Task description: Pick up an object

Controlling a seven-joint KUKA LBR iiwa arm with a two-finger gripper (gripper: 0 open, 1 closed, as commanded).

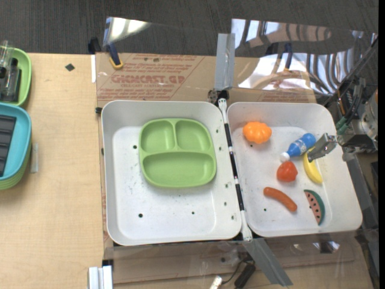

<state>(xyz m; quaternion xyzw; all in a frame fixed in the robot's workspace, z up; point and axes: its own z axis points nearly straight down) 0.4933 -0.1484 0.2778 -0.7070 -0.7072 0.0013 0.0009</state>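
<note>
Your end effector [323,146] sat at the right side of the right bin [352,218], reaching in from the right edge, its grey tip just above the top end of the toy banana [313,168]. I could not tell whether it was spread or pressed together — the tip was too small and blurred, and nothing showed pinched in it.

You had six toy pieces lying in the right bin:
- orange fruit [257,132] near the upper left of the bin, apart from the rest
- blue-and-white bottle [298,146] tilted, just left of the end effector tip
- red tomato-like piece [287,171] below the bottle, near it
- banana, upright along the right side, top end touching or just under the tip — cannot say which
- sausage [280,198] lying at a slant, lower middle
- watermelon slice [315,205] lower right, just below the banana

The left bin [114,161] held a green divided plate [177,152], three compartments, sitting in the upper middle of the bin. The bins touched along their shared edge.

On the table [54,173], at the far left edge, you had stacked green and blue trays [15,140], well apart from both bins.
</note>
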